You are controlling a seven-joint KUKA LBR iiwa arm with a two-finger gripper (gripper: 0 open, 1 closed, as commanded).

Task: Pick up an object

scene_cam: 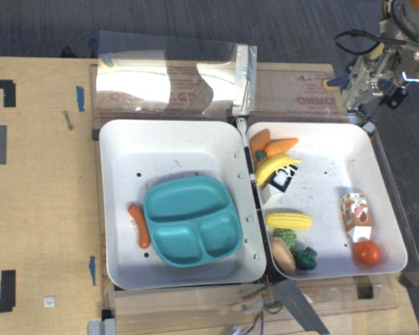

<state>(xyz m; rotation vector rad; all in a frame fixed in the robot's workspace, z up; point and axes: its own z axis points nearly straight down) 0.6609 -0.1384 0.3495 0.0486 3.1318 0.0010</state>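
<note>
My gripper (365, 93) hangs over the back right corner of the right bin (335, 155), outside its rim and away from every object. In that bin, a carrot (281, 146) and a banana (274, 167) lie by the left wall. A black-and-white block (285, 181) sits under the banana. Toward the front are a corn cob (288, 220), a tan potato (283, 256) and a broccoli piece (306, 258). On the right side rest a small carton (355, 213) and a red tomato (367, 253).
The left bin (126, 152) holds a teal divided plate (192, 220) and an orange-red sausage (140, 225) beside it. A clear plastic panel (167, 82) stands behind the bins. Cables (356, 42) trail near the wrist.
</note>
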